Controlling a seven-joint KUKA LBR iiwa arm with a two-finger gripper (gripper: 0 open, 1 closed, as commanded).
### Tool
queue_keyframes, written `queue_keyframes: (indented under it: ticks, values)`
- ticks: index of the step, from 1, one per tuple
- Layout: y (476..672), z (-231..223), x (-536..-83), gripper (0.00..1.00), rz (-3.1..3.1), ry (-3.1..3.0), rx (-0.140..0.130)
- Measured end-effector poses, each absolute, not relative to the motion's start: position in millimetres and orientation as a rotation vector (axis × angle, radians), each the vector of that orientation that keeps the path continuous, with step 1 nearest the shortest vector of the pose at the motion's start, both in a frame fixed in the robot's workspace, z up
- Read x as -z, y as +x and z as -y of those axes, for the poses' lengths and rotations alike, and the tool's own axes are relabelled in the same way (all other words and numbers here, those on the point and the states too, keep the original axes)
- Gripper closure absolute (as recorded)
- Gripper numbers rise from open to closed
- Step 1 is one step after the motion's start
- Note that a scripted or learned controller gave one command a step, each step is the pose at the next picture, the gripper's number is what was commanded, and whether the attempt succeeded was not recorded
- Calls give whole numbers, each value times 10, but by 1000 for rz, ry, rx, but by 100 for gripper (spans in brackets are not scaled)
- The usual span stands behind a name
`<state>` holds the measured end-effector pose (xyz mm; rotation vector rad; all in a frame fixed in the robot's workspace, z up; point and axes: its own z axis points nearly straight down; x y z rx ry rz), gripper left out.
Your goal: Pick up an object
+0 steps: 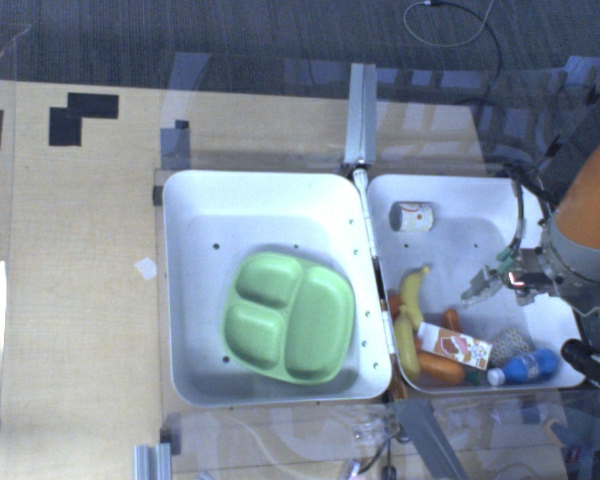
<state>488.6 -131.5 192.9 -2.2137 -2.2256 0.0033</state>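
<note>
1. End effector (pixel 502 280) hovers in the right bin (pixel 485 200); its state cannot be told.
2. Banana (pixel 409 318) lies toward the view's left of it, near the divider, long axis running up-down the view.
3. Bottle (pixel 525 367) lies below, nearer.

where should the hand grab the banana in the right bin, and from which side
Grip the banana across its upper half, coming straight down from above. It lies flat along the bin's left wall; the lower end touches the carton, while the upper end lies free.

Probably a robotics laboratory: two white bins (pixel 180 298) on a wooden bench (pixel 70 298), grey carpet and loose cable (pixel 450 18) at upper frame.
</note>
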Motion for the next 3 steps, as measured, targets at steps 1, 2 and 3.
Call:
queue_keyframes:
  ticks: [1,2,3]
  values:
    - [5075,998,-2266,0,2343,-2092,0]
    - [4907,1094,-882,0,2279,-2173,10]
    - [4932,1086,-968,100,2281,-2173,13]
